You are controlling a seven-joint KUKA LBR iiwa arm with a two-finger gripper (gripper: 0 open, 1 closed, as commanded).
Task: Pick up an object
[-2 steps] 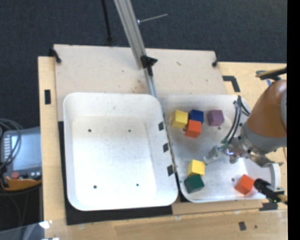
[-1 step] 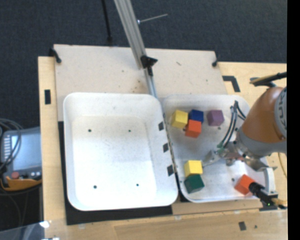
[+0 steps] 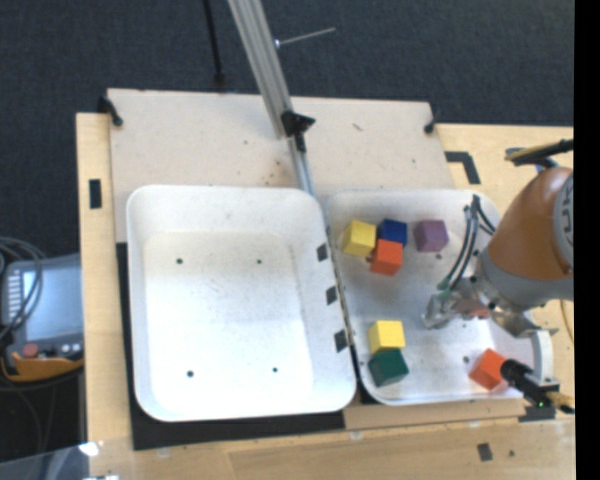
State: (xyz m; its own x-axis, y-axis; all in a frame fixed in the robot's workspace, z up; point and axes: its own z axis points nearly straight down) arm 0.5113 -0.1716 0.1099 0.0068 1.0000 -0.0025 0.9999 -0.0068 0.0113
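Observation:
The right bin [image 3: 420, 393] holds several small blocks. At its back sit a yellow cube [image 3: 359, 238], a blue cube [image 3: 392, 232], an orange cube [image 3: 387, 257] and a purple cube [image 3: 431, 235]. Toward the front lie a second yellow cube [image 3: 386, 335] and, touching it, a green cube [image 3: 388, 367]. An orange block [image 3: 488, 369] rests at the front right. My gripper [image 3: 442, 310] hangs low over the bin's bare middle, right of the front yellow cube and apart from every block. Nothing shows in its grasp.
The left bin [image 3: 230, 303] is bare white. A slanted metal pole [image 3: 265, 58] rises from between the bins at the back. The orange-banded wrist [image 3: 530, 233] covers the right bin's right edge. A pendant with cables [image 3: 35, 318] lies off the bench's left side.

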